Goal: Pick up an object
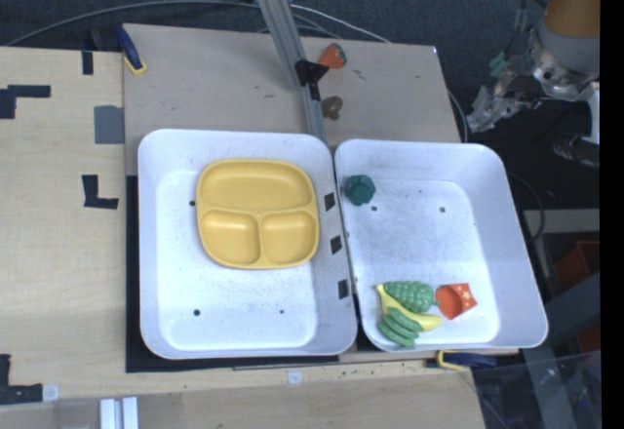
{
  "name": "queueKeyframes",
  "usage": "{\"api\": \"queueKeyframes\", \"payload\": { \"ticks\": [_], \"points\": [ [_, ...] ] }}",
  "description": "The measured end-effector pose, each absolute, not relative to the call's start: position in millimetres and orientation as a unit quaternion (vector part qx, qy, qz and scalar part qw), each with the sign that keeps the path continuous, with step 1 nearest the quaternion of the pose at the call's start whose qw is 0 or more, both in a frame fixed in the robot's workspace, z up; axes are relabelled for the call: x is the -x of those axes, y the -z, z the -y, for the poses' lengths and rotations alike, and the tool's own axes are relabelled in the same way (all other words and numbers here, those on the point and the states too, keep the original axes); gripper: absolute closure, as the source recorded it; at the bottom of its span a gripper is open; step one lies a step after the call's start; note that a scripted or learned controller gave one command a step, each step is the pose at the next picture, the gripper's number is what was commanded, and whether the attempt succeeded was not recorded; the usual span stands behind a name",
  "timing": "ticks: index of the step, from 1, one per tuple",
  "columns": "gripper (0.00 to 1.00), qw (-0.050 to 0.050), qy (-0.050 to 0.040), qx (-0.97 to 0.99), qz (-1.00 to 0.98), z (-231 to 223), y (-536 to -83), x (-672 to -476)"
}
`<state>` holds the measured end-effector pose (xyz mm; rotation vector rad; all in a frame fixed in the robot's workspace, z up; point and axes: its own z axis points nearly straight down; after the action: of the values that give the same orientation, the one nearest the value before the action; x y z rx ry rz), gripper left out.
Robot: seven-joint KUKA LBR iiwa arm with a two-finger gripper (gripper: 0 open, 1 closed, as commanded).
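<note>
The left bin (156, 222) is holding a yellow plate (258, 213) with three compartments, which is lying flat in the bin's upper half, close to the wall it shares with the right bin (492, 183). Just across that wall, a small dark green lump (360, 188) is sitting in the right bin's upper left corner. Further down, near the right bin's lower edge, three toys are crowding together: a green bumpy piece (409, 295) is lying on top of a yellow banana shape (421, 319), a green pod (398, 328) is resting just below them (touching the banana, as far as can be seen), and a red piece (454, 299) is sitting just to their right. The arm (573, 3) is hanging outside the right bin, above and beyond its upper right corner, with the orange band uppermost and the wrist angling down and left. The gripper (487, 110) is pointing toward the bench edge, well apart from every toy, touching nothing; how wide it is standing cannot be told.
</note>
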<state>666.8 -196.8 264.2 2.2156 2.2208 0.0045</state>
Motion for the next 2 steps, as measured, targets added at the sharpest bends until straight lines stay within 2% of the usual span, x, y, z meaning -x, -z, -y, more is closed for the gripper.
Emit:
{"api": "queueKeyframes", "payload": {
  "ticks": [1, 2],
  "points": [
    [1.00, -0.001, -0.0001, -0.705, -0.709, 147.5, -269.9, -654.3],
    [1.00, -0.001, 0.0005, -0.705, -0.709, 97.6, -253.3, -642.3]
  ]
}}
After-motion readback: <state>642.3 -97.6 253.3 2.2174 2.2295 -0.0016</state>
